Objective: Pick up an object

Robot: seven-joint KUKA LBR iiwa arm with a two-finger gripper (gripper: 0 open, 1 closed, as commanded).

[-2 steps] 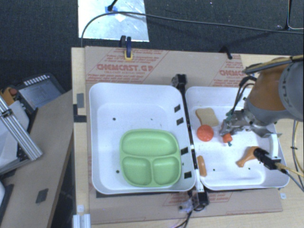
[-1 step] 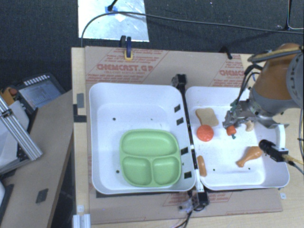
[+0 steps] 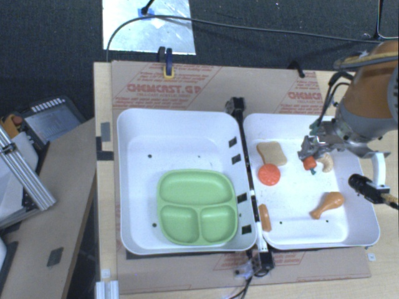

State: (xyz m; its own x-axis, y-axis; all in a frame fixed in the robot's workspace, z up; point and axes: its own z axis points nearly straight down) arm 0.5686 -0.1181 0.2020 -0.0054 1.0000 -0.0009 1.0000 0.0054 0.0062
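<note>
1. White plastic forms the two bins: the left bin [image 3: 134,136] carries a green tray [image 3: 196,205] with three wells, set toward its near edge, so the loose pieces sit apart from it in the right bin [image 3: 358,229].
2. Those pieces lie scattered and mostly apart, which leaves room to reach each one: a tan slice [image 3: 272,152] just above an orange disc [image 3: 269,174], a drumstick [image 3: 328,204] toward the near right, and a small sausage [image 3: 264,217] against the left wall.
3. The gripper [image 3: 311,156] hangs low over the far part of the right bin, reaching in from the right under the orange-banded arm [image 3: 368,98], seemingly lined up on a target.
4. A small red piece [image 3: 309,163] sits at the tips, with a pale curved piece [image 3: 325,162] just beside it. The red piece looks like the likely target, but whether it is pinched or merely lying under the tips is unclear, and the spread of the tips is not readable.
</note>
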